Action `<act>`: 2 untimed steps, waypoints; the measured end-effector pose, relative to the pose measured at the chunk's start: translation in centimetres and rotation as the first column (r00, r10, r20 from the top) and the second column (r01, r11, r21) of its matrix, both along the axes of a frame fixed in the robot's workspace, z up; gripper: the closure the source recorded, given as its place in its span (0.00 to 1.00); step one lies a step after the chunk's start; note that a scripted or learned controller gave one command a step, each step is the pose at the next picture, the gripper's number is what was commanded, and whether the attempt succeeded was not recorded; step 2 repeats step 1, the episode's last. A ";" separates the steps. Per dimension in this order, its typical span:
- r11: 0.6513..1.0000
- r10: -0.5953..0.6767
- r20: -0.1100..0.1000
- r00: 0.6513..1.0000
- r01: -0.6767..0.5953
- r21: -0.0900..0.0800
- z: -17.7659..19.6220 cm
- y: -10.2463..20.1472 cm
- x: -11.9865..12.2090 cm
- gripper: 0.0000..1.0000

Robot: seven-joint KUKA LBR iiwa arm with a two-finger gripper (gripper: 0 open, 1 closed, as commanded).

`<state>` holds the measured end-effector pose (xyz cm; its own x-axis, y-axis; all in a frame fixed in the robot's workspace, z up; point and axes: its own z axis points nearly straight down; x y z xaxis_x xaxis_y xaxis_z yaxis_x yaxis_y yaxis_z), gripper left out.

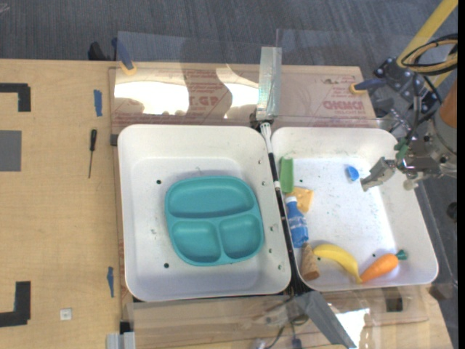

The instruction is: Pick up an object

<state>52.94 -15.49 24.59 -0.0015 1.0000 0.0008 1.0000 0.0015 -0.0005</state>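
**Approach phase: nothing picked yet**

The tool (392, 169) sits over the right rim of the right shallow white bin (418, 217), carrying nothing; can't tell from this angle how its tips stand.

Candidates, all in the right bin:
- small blue plastic piece (352, 172), nearest the tool, alone on bare floor
- yellow banana (340, 258) and orange carrot (380, 267), near the front wall, close together
- green stick (286, 174), blue tube (296, 222), orange wedge (303, 198), brown chunk (310, 265), all along the left wall

Next move, my read: shift left, descend on 1 target. The blue piece has the most open room. Left-wall items look cramped for a descent. Banana and carrot risk a nudge.

Left white bin (138, 195) holds 1 teal 3-compartment plastic tray (214, 220).
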 end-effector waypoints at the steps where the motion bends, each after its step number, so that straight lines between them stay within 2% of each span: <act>1: 1.000 -0.016 -0.008 1.000 0.016 0.001 -10.5 -0.2 -5.2 0.00; 2: 1.000 -0.016 -0.008 1.000 0.016 0.001 -10.5 -0.2 -5.2 0.00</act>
